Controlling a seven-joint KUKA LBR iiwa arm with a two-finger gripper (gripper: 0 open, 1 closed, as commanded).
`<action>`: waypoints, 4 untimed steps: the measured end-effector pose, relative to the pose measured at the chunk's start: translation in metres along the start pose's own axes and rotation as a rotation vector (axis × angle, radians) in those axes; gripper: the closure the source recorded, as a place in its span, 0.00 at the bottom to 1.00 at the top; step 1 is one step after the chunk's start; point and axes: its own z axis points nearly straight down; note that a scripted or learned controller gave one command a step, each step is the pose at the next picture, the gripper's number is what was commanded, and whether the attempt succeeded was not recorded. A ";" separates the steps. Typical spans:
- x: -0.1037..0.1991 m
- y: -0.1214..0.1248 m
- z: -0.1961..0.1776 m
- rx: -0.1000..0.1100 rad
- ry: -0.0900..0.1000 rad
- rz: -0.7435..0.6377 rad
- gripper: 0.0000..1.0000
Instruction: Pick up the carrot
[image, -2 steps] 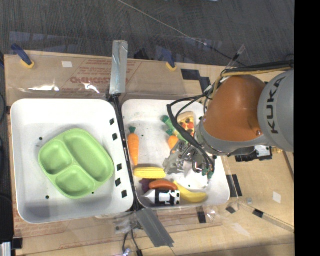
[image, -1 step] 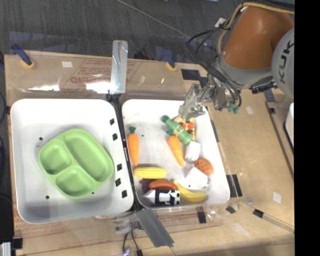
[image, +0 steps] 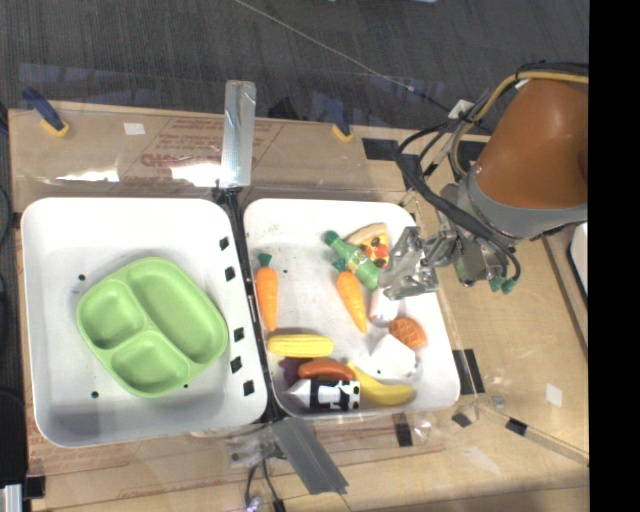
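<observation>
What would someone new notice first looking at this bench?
Probably the green divided plate lying alone in the left bin. Next, the right bin crowded with toy food, including two carrots. The gripper hovers at that bin's right side, near the right carrot.

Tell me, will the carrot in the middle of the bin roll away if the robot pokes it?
Probably a bit. That carrot looks round and tapered, so it may roll in a curve. It looks like stiff, light toy plastic, likely slippery for the gripper.
</observation>
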 end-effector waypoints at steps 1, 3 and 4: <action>-0.001 0.001 -0.011 0.001 -0.003 -0.004 1.00; -0.004 0.001 -0.033 0.004 -0.009 -0.009 1.00; 0.032 0.002 -0.036 -0.001 0.001 -0.149 1.00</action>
